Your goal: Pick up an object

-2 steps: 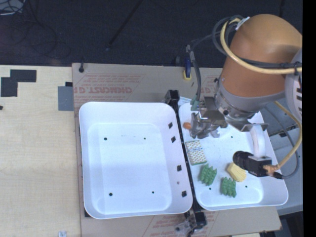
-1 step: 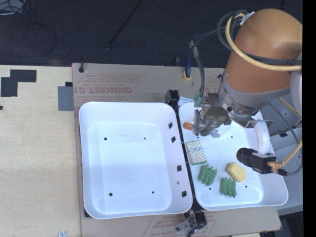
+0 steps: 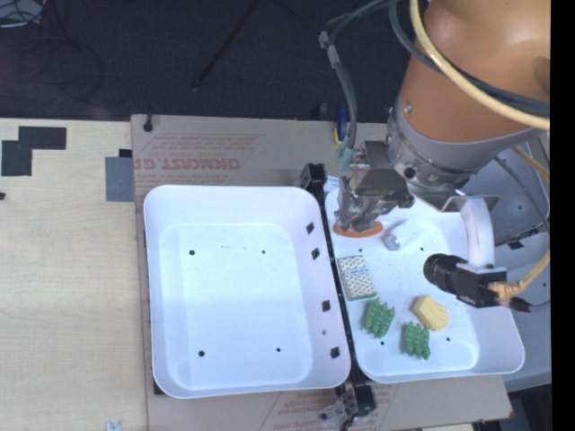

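My gripper [image 3: 358, 218] is low in the right bin [image 3: 476, 348], at its far left corner, right over an orange flat thing [image 3: 361, 232] whose rim peeks out beneath it. A small grey piece [image 3: 392, 238] lies just to the right of the gripper. Nearer the front lie a white and green checkered block [image 3: 357, 277], two green knobbly pieces [image 3: 378, 317] [image 3: 415, 339] and a yellow corn-like piece [image 3: 430, 312]. Nothing can be seen held.
The left bin [image 3: 234, 285] sits beside the right one, parted by a black clip strip [image 3: 328, 277]. Brown cardboard [image 3: 225, 151] lies under both bins. The arm's big orange body hangs over the far right.
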Robot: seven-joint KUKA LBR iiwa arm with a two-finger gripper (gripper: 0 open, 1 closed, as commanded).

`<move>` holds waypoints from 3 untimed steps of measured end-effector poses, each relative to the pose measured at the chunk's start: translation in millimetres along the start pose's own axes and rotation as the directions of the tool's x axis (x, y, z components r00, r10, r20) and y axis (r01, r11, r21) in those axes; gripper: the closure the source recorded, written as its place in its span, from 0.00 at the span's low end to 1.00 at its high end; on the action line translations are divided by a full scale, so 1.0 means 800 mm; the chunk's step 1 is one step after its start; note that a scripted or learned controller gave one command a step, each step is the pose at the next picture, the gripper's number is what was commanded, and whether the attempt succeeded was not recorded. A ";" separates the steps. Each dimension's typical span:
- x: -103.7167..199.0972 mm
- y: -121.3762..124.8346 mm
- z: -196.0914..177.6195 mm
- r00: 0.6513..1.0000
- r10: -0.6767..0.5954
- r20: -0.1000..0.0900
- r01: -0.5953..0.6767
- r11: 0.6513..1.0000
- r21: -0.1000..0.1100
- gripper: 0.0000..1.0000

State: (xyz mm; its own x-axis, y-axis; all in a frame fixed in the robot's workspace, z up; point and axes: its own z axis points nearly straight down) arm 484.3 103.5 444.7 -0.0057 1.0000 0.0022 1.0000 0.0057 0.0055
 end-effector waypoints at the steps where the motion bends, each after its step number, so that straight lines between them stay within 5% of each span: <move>1: 0.029 0.105 -0.025 1.000 0.001 0.003 -0.001 1.000 0.004 1.00; 2: 0.058 0.190 0.085 1.000 0.001 0.005 -0.001 1.000 0.018 1.00; 3: 0.106 0.200 0.025 1.000 0.001 0.001 -0.001 1.000 0.005 1.00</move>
State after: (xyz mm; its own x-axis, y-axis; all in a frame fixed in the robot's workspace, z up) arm 644.1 189.1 425.6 -0.0045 1.0000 0.0012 1.0000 0.0045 0.0007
